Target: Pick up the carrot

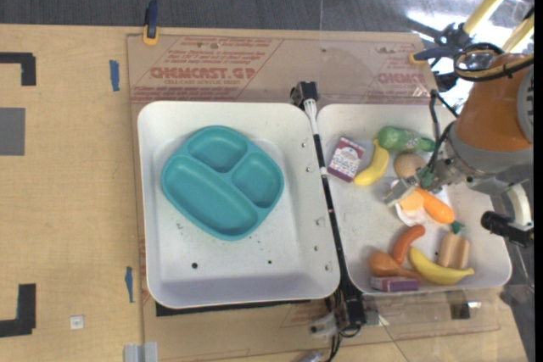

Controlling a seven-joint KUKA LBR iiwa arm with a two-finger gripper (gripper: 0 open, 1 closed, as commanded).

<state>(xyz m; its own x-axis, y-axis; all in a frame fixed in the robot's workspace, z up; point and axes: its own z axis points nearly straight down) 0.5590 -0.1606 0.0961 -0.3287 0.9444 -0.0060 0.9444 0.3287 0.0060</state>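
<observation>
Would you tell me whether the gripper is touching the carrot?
Cannot tell. In the camera view the gripper ends right at the carrot, but the arm covers the spot where they would meet.

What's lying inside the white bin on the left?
The left bin contains a teal divided plate and a few dark specks. Whatever sits beneath the plate is covered.

The grey arm enters from 3 o'clock, its orange band uppermost. Its gripper points toward 9 o'clock.
</observation>
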